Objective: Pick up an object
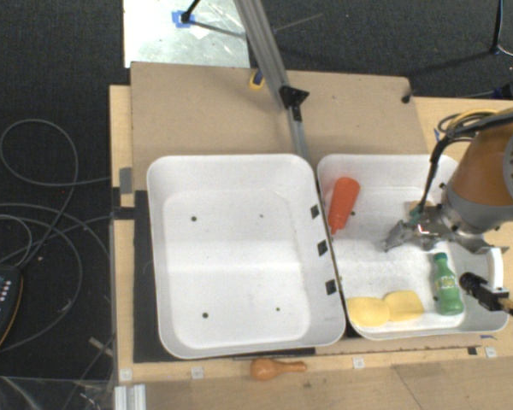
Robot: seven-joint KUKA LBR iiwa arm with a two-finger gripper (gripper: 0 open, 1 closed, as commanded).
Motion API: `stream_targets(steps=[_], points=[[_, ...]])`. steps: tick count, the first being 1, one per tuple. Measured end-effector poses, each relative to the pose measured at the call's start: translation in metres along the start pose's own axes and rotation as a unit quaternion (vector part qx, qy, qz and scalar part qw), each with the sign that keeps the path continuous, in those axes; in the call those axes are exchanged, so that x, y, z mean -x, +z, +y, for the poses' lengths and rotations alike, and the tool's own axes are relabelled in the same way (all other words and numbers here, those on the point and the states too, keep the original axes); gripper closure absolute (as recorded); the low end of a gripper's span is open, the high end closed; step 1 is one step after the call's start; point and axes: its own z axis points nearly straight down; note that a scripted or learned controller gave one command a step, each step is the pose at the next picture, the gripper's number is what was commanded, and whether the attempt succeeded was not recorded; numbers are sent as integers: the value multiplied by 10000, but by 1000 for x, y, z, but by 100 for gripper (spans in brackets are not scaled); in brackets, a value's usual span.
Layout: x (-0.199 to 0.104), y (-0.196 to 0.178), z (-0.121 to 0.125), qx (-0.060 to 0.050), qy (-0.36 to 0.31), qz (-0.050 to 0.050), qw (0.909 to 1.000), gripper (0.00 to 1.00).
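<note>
Gripper [402, 236], finger spacing indiscernible, hangs over the right bin [372, 173]; green bottle [446, 284] just beside it toward the near rim, label unreadable.

From my remote station, I read the right bin [385, 167] as crowded: an orange carrot [342, 204] lies against its left wall, two yellow pieces [386, 308] and a green bottle [446, 284] line its near edge. Open floor lies between them at the centre. The left bin [231, 250] offers unobstructed room; a slanted metal pole [269, 49] crosses above the tabletop [350, 109].
</note>
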Motion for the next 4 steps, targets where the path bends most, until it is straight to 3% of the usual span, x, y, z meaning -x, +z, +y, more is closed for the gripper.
stream_targets(steps=[1, 3, 4], points=[[1, -14, 1, 25, 4, -6, 10000, 100], [-1, -118, -1, 56, -29, -16, 10000, 100], [-1, -152, 0, 44, -32, -13, 10000, 100]])
